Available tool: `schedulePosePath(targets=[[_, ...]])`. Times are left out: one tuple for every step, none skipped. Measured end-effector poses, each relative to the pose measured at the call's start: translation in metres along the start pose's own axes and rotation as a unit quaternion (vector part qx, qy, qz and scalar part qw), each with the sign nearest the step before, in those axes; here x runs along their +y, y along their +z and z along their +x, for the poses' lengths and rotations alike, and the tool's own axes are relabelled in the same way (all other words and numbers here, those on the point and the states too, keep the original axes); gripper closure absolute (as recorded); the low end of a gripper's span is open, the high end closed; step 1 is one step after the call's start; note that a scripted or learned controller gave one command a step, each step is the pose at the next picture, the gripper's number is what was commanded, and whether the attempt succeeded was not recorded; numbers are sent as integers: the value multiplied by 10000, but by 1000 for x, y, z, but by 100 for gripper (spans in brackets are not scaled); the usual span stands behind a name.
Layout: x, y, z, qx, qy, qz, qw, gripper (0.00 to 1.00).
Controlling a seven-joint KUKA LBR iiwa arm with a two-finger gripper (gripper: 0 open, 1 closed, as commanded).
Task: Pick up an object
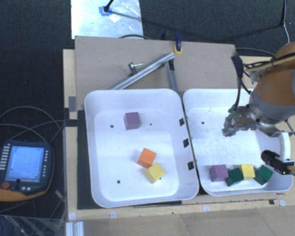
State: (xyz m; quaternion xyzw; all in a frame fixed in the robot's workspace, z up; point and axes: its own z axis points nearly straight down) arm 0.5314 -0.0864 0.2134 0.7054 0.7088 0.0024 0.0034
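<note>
Bright even light, soft focus (grainy)

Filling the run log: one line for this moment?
gripper over right bin | holding nothing seen | four blocks near edge | left bin: three blocks

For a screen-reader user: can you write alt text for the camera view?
A grey robot arm's gripper hovers over the right white bin, above a row of purple, green, yellow and green blocks. The left white bin holds purple, orange and yellow blocks.
</note>
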Motion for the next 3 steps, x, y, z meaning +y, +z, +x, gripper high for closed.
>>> schedulePosePath(targets=[[-2, -14, 54, 18, -32, 21, 10000, 100], [-7, -10, 112, 22, -34, 35, 10000, 100], [0, -3, 162, 19, -30, 36, 10000, 100]])
